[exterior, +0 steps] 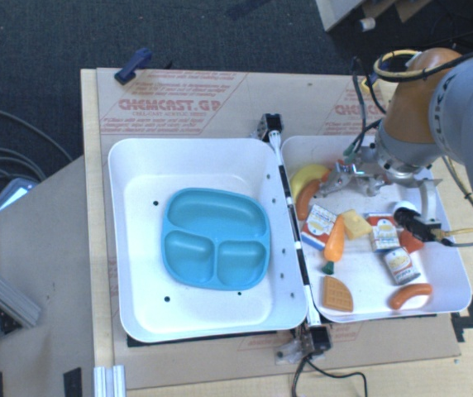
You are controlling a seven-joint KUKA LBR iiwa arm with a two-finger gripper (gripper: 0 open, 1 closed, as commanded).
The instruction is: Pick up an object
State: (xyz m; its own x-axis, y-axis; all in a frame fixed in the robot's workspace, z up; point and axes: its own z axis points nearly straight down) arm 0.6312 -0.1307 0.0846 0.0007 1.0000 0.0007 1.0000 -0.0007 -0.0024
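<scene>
Looking down on the bench from the fixed camera, we see two shallow white bins side by side. The left bin [137, 304] holds a blue divided plate [216, 238], lying flat near its middle.

The right bin [460, 281] carries the toy food. At its far left lies a yellow banana [308, 175], with an orange-red sausage [305, 198] just beside it, close to the wall shared by the bins. Nearer to us sits a small white packet [318, 222], and touching it an orange carrot [335, 238] that slants toward the near side. A pale yellow cheese wedge [355, 223] lies just right of the carrot. Two small white cartons [384, 236] and [401, 265] stand further right, and a second sausage [409, 296] lies at the near right corner. A waffle-patterned biscuit [336, 294] rests at the near left of this bin.

The grey arm [460, 98] reaches in from the right, its orange band above the wrist. The gripper [354, 174] hangs over the far part of the right bin, just right of the banana. We cannot tell how its grasp stands, and we see nothing held in it.
</scene>
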